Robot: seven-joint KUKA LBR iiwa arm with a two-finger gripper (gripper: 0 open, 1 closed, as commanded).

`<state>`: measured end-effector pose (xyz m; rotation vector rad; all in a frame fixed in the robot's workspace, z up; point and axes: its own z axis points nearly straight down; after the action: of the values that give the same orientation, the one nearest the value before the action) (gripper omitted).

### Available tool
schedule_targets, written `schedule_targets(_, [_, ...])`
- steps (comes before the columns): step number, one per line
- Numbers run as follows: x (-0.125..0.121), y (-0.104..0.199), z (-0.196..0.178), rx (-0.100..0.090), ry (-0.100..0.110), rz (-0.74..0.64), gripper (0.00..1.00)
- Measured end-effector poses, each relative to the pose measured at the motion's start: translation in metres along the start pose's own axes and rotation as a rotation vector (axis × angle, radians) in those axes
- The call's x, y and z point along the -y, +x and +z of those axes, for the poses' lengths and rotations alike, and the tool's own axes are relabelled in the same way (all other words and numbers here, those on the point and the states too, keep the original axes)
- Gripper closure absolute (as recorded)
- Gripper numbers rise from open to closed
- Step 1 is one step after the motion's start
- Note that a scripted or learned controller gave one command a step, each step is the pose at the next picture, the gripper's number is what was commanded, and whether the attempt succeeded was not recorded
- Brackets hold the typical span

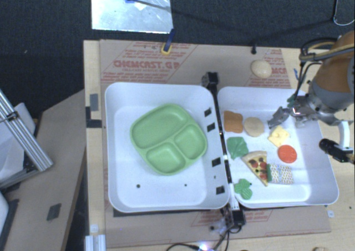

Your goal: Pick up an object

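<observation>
So we've got the left bin (119, 189) holding just a green divided plate (168, 138), nothing to grab there unless we want the plate itself. All the small stuff sits in the right bin (321, 189). Going across it: a toast slice (233, 122), a green leaf (237, 147), another green bit (243, 188) down by the front wall, a round bun (254, 127), a pizza slice (258, 164), a yellow cheese piece (279, 136), a speckled block (282, 174) touching the pizza, and a red tomato slice (287, 153).

The gripper (284, 112) hangs over the back of the right bin, just behind the cheese and near the bun, with nothing between its fingers. We can't tell whether it's open or closed from this angle.

If we were calling it, the cheese or the bun looks like the closest candidate. The bun probably gives more height to pinch. The cheese looks flat, so we'd come straight down and centre on it before closing, and keep off the tomato right beside it.
</observation>
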<state>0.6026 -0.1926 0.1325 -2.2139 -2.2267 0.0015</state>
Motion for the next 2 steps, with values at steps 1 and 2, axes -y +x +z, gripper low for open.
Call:
schedule_targets(1, [-0.001,0.001,0.05,0.001,-0.002,0.002,0.0])
schedule_targets(2, [-0.003,0.0,0.036,0.002,-0.009,0.001,1.0])
